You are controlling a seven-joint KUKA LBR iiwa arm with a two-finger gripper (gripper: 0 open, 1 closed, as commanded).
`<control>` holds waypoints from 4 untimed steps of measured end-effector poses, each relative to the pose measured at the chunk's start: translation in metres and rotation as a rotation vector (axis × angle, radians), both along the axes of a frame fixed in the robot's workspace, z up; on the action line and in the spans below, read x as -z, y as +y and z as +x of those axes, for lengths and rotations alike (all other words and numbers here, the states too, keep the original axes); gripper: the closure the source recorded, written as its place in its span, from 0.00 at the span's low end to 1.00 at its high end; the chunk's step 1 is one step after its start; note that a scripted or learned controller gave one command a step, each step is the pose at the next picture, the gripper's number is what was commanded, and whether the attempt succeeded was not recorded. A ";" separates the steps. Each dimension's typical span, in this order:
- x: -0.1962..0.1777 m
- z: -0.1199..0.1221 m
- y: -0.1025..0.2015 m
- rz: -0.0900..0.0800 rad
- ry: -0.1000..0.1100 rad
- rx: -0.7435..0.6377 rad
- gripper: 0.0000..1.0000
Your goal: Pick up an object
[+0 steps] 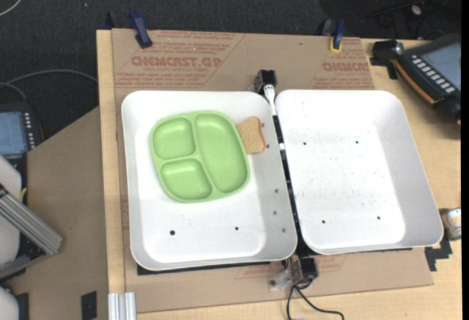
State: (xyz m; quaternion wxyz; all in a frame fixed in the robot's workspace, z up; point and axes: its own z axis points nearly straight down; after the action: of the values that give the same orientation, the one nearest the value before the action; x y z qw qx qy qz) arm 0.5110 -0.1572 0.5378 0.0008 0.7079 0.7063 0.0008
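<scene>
Whether the jaws are apart or together cannot be told. For a clean pick they should likely come down open, straddling the small tan bread-like slice [252, 135] across its narrow width, clear of the neighbouring rim. That slice lies in the far white bin [139, 165], across the near white bin [352, 165] from the arm's entry side. It touches the right edge of the green three-compartment plastic plate [199, 156].

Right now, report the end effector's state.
End effector: cannot be told from this view. Green plate and the tan piece beside it lie in the left bin, ungrasped.
</scene>
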 end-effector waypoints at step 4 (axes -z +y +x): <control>0.161 -0.033 -0.008 0.006 0.018 -0.003 1.00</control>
State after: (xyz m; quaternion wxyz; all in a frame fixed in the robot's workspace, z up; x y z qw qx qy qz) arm 0.4782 -0.1651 0.3767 -0.0074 0.7068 0.7074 -0.0035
